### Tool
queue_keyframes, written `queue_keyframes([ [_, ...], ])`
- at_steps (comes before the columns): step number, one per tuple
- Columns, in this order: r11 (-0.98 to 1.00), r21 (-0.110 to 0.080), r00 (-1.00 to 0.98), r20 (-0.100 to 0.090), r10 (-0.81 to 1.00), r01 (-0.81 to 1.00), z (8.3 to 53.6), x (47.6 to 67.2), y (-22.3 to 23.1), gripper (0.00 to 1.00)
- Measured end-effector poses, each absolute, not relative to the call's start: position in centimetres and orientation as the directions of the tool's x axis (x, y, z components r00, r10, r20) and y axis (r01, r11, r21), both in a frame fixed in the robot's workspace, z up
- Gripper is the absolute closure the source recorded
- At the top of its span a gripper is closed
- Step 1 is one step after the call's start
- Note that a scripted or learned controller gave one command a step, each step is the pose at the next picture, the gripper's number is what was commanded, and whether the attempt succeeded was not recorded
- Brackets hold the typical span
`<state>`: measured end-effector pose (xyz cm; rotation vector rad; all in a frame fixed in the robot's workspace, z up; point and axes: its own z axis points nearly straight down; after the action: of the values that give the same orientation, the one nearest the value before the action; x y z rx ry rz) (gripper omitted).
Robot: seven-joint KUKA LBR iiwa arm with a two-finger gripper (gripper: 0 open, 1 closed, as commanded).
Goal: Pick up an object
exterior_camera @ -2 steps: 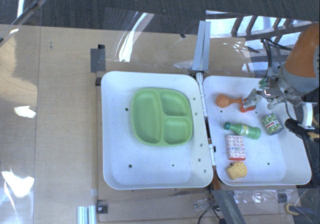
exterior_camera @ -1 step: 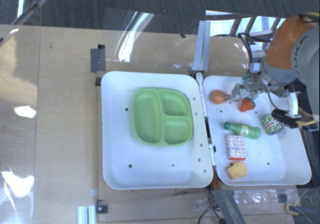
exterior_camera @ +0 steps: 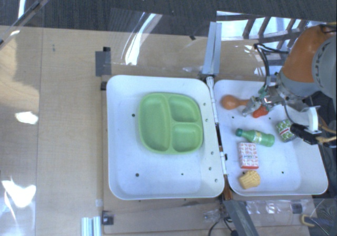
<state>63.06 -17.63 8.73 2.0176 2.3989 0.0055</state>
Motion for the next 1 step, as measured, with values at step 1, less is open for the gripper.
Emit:
queue_keyframes([
  [1,0.173,0.016,-0.173,-0.006,0.985,0.985,10.06,63.34,-17.59,1.00],
])
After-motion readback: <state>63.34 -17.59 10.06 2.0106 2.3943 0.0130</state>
